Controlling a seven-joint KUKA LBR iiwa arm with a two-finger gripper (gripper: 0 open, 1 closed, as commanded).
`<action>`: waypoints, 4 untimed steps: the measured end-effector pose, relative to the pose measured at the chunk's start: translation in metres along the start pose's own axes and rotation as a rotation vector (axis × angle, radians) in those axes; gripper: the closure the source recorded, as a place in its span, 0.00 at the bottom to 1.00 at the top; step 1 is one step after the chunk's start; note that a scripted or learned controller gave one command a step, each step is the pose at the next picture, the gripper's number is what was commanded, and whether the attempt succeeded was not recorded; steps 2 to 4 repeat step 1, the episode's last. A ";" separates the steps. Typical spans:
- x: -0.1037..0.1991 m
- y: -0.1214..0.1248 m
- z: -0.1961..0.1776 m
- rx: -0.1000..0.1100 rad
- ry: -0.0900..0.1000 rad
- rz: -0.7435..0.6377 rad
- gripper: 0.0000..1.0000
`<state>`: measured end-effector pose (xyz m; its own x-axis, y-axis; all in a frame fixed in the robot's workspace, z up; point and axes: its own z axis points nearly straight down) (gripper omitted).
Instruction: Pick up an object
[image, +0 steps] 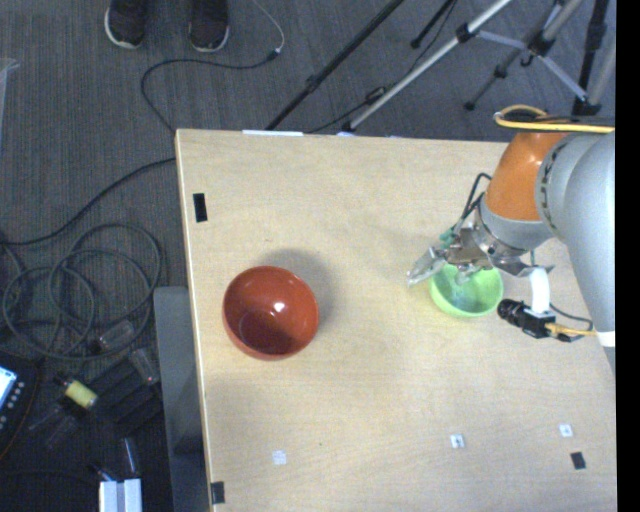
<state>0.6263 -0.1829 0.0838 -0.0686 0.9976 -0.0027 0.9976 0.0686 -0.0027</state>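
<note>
A small translucent green cup (470, 292) stands on the light wooden benchtop (380, 200) at the right. My gripper (447, 268) hangs right over the cup's left rim, reaching in from the right below the orange wrist band. It is open: one finger (421, 268) juts out to the left of the cup, while the other sits over the cup's inside. Nothing is clamped between them. A red bowl (270, 311) rests upright at the left of the benchtop, well apart from the gripper.
The benchtop's left edge runs down near x 190, with cables and gear on the floor beyond it. Black tape marks (200, 207) and small white tags (456, 440) dot the surface. A black connector with cable (530, 318) hangs off the wrist beside the cup.
</note>
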 end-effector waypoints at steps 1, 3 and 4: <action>-0.001 0.001 -0.011 -0.003 -0.003 0.000 1.00; -0.001 0.001 -0.011 -0.003 -0.003 0.000 1.00; -0.001 0.001 -0.011 -0.003 -0.003 0.000 1.00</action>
